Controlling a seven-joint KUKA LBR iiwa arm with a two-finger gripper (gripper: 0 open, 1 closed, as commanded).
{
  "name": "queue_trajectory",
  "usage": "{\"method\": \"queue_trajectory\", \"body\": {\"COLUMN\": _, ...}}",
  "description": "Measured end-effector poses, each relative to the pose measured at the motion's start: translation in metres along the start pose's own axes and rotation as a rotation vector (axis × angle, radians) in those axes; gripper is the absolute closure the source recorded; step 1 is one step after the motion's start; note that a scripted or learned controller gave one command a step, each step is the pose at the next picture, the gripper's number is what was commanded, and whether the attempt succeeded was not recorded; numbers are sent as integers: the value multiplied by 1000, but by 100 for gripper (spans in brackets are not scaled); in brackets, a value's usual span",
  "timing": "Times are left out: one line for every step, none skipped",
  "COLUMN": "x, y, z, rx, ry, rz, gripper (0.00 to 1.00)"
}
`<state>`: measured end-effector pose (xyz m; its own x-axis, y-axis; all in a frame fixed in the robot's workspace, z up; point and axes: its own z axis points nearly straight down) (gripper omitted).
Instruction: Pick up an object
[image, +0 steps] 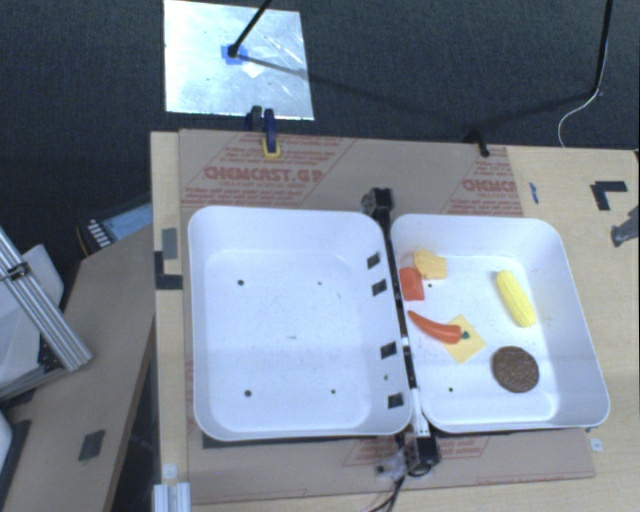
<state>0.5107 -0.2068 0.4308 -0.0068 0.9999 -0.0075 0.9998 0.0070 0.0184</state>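
The right bin (575, 300) holds several toy foods. A yellow corn cob (515, 297) lies toward its right side, and a brown round patty (515, 369) sits near its front. A red chili pepper (435, 326) rests partly on a yellow cheese slice (466, 345). Near the divider there is an orange-red block (411, 283) with a small yellow piece (431, 264) just behind it. A grey tip of my gripper (626, 228) pokes in at the right edge, outside the right bin and well away from all the objects.
The left bin (290, 320) stands beside the right one, joined at a black-clipped divider (395, 310). Both sit on a cardboard sheet (280, 170). A shiny metal plate (238, 60) lies behind, and cables cross the dark floor.
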Motion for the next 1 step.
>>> {"method": "queue_trajectory", "body": {"x": 0, "y": -24, "z": -57, "rx": 9, "ry": 4, "rz": 3, "gripper": 0}}
